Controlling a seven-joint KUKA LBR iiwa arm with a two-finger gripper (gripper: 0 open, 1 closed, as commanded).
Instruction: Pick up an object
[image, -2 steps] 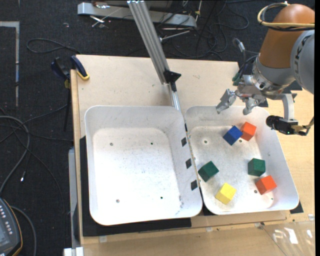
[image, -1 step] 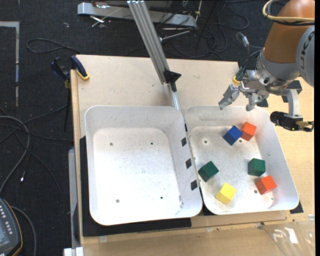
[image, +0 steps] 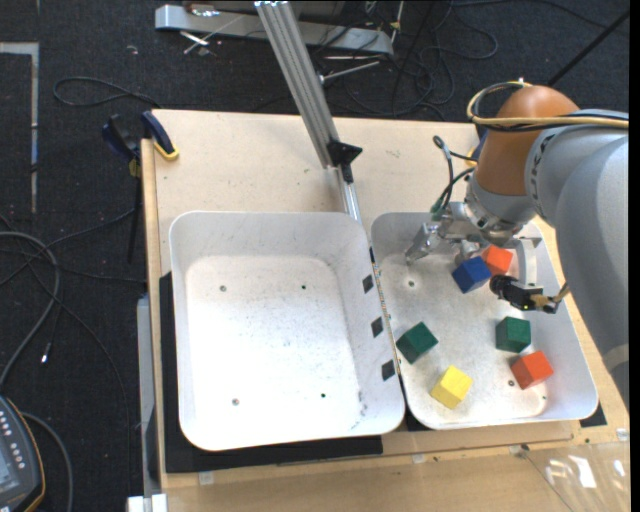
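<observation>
In the right bin (image: 480, 410) lie several small cubes. A blue cube (image: 470, 274) and an orange cube (image: 499, 261) sit side by side near the bin's far end. My gripper (image: 452, 238) hangs low over that far end, just above and to the left of the blue cube. The arm's grey wrist and orange band cover the bin's far right corner. Nearer the front lie a green cube (image: 416, 341), a yellow cube (image: 451, 386), a dark green cube (image: 513, 333) and a red-orange cube (image: 531, 369), all apart from the gripper.
The left bin (image: 200, 240) sits beside the right one, their walls meeting at a ridge (image: 378, 320). A slanted metal pole (image: 310, 95) crosses the bench behind the bins. A clamp (image: 150, 135) sits at the bench's far left corner.
</observation>
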